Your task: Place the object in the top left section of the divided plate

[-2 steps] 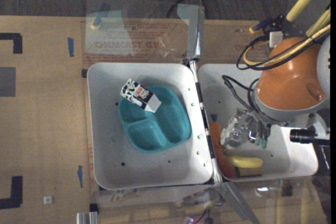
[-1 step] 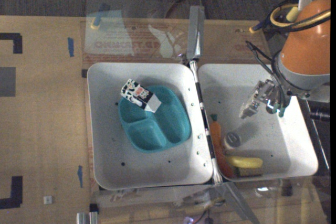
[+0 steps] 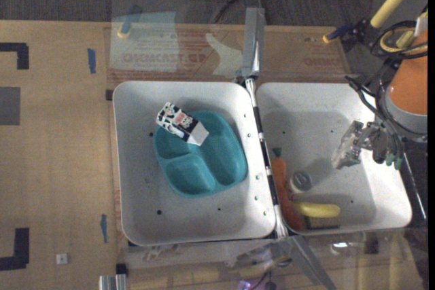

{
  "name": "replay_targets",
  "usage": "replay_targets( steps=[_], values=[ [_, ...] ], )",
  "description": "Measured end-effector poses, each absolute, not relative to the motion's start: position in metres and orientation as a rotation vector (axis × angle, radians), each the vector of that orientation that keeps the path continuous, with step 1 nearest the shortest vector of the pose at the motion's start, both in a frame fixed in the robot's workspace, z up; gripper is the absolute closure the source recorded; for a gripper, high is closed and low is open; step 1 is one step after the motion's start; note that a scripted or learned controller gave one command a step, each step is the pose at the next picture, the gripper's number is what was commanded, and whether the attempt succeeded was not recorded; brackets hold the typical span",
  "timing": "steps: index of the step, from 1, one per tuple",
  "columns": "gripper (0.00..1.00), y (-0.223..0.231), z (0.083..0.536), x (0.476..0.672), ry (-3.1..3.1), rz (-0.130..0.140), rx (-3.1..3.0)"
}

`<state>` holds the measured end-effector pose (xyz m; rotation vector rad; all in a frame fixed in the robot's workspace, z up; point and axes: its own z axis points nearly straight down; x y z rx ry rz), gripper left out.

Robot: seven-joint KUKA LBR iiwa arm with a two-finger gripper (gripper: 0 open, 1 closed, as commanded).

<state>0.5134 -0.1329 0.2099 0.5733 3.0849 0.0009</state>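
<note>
We judge the milk carton [image 3: 181,124], at the divided plate [image 3: 228,163]'s top-left rim, light and stiff, best pinched across its flat sides, the gripper [image 3: 350,146]'s fingers probably spread empty.

From my seat the two bins [image 3: 136,214] look like smooth white plastic with a soft, half-matt sheen. The divided plate [image 3: 204,166] is teal plastic, smooth and slightly glossy. The small carton [image 3: 181,124] on it looks like printed card, black and white cow patches, with a dull finish. The bench [image 3: 54,159] reads as matt brown board, cardboard-like, with strips of blue tape. The banana [image 3: 318,210] and carrot [image 3: 280,176] look like glossy toy plastic. The gripper [image 3: 353,146] looks pale, partly see-through plastic and metal, though it is blurred. The floor beyond looks like rough grey carpet.
</note>
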Motion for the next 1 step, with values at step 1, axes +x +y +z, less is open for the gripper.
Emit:
replay_targets(
  steps=[1],
  values=[
    [1.0,-0.1575,0.2048,0.4791,3.103,0.001,0.485]
  ],
)
